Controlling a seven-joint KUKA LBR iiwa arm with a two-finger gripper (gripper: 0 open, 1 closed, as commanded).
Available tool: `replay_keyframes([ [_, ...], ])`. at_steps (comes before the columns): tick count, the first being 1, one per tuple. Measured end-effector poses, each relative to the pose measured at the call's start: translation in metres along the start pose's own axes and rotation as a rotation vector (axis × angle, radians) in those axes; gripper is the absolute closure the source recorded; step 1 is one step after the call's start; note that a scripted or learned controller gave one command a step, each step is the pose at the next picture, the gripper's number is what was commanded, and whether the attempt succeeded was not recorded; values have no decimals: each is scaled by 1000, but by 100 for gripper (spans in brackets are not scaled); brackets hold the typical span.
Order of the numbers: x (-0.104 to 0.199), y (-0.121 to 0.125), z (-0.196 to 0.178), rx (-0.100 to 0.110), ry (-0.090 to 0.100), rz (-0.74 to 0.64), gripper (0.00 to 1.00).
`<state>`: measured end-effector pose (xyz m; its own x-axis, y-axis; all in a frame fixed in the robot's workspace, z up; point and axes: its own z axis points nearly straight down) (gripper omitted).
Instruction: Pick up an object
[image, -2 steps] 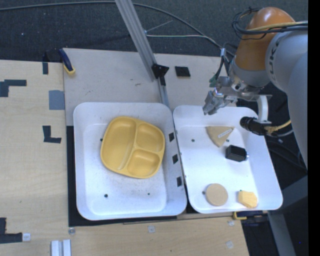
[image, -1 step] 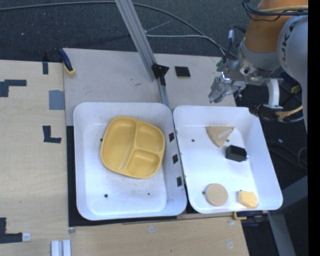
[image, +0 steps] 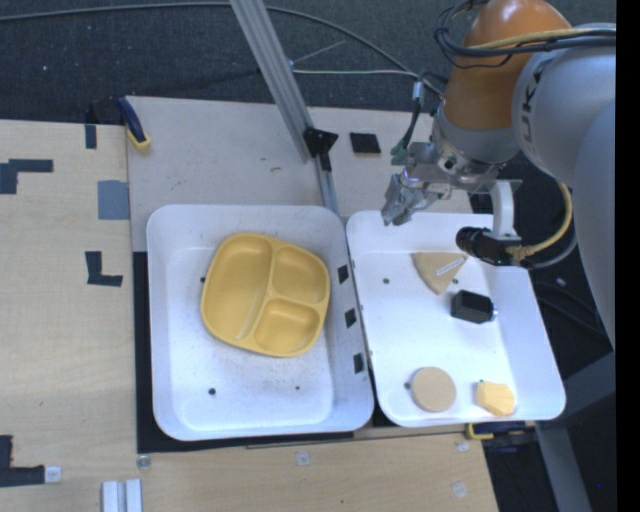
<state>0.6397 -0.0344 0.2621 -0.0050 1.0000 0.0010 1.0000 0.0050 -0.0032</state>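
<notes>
My gripper (image: 397, 212) hangs over the far left corner of the right bin (image: 385, 330), with nothing seen between its fingers. In that bin lie a tan wedge-shaped piece (image: 438, 269), a small black block (image: 471, 306), a round tan disc (image: 434, 389) and a small yellow piece (image: 496, 398). The wedge lies just right of and nearer than the gripper. A yellow divided plate (image: 265, 294) rests in the left bin (image: 180, 400).
A slanted metal post (image: 285, 85) rises behind the bins, with black clips between them. A black cable connector (image: 482, 243) hangs off the arm over the right bin's far edge. The grey arm with its orange band (image: 500, 40) takes up the upper right.
</notes>
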Motion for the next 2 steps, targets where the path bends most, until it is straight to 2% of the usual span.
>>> replay_keyframes([
  [1,52,-9,19,1,0,-1,100],
  [2,109,-34,32,1,1,-2,100],
])
